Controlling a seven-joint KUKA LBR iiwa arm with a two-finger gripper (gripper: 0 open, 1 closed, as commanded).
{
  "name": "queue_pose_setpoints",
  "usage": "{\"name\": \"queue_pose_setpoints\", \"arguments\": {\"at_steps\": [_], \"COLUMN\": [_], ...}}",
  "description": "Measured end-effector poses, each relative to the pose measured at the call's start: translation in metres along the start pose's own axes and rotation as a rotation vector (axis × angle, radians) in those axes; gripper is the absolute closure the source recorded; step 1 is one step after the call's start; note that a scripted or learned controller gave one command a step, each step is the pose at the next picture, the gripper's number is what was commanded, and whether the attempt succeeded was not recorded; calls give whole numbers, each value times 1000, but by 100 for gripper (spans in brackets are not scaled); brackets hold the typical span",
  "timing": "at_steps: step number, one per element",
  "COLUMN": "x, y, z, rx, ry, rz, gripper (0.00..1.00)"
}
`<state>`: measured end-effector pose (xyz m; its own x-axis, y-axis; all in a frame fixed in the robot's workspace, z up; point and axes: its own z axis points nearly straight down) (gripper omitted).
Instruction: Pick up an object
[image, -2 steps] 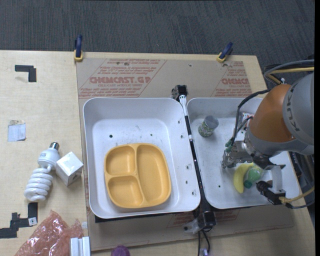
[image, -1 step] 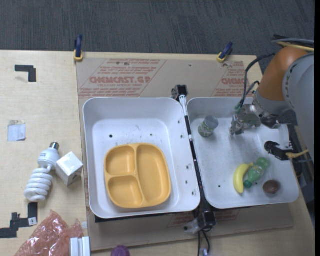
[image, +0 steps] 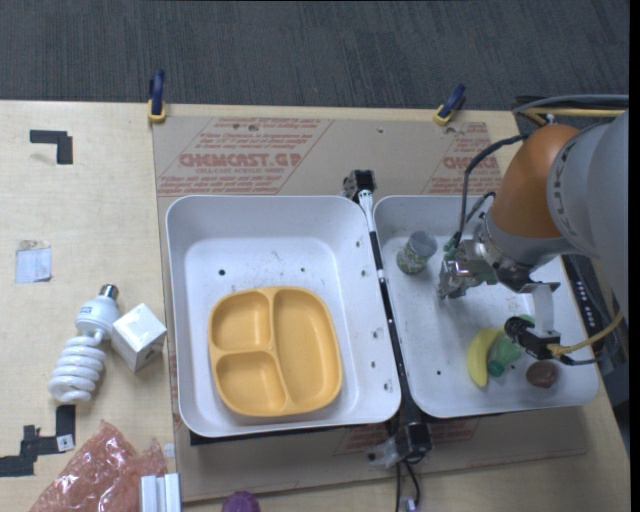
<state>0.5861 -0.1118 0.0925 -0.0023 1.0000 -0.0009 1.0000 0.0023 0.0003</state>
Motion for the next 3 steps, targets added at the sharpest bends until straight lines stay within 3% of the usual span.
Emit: {"name": "queue_pose_setpoints", "arguments": {"at_steps": [1, 2, 3], "x": [4, -2, -29], "y": [-56, 60, -45], "z": [0, 0, 0], "rx": [1, -1, 1], "ry": [1, -1, 1], "rz": [4, 0, 4], "gripper": [0, 0, 0]}}
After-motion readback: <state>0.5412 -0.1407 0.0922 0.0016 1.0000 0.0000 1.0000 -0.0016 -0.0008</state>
